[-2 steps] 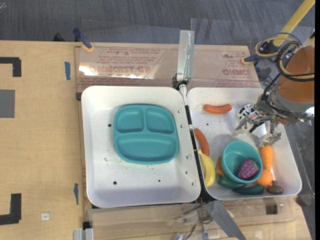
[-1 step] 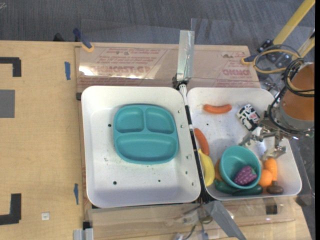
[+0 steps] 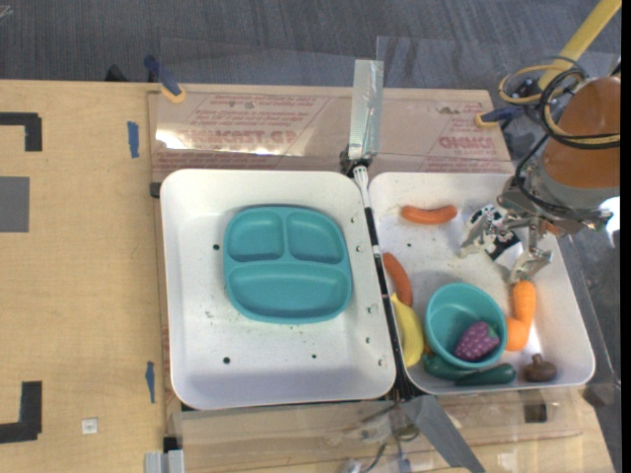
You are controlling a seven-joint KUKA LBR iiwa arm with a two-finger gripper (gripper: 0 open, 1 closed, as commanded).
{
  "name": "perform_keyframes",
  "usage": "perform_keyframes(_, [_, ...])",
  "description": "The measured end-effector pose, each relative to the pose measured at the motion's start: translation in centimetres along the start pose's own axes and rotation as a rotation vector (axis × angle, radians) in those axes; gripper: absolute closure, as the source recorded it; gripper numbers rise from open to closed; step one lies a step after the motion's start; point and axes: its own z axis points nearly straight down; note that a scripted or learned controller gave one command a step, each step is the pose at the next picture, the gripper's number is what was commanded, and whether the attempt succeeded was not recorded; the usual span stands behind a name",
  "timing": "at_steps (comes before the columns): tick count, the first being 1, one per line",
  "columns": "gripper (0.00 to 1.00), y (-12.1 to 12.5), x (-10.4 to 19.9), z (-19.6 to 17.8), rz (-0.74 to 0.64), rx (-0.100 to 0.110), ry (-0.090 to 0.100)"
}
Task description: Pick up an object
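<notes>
Left bin [image 3: 187,294]: teal divided plate [image 3: 288,263] at centre. Right bin [image 3: 577,348]: teal bowl [image 3: 455,325] near front, purple grapes [image 3: 476,340] inside. Banana [image 3: 408,331] touching bowl's left. Hot dog [image 3: 428,214] well behind bowl. Carrot [image 3: 524,301] just right of bowl. Your gripper [image 3: 505,236] hangs behind bowl, fingers spread, nothing between them.

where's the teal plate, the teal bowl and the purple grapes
teal plate [image 3: 287,263]: camera view, on its wide lower compartment
teal bowl [image 3: 446,311]: camera view, on its inner left wall
purple grapes [image 3: 476,341]: camera view, on the bunch's middle
</notes>
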Motion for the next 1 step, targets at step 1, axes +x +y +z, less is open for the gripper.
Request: perform_keyframes(1, [1.00,-0.38,0.26,-1.35,0.003,0.013,0.004])
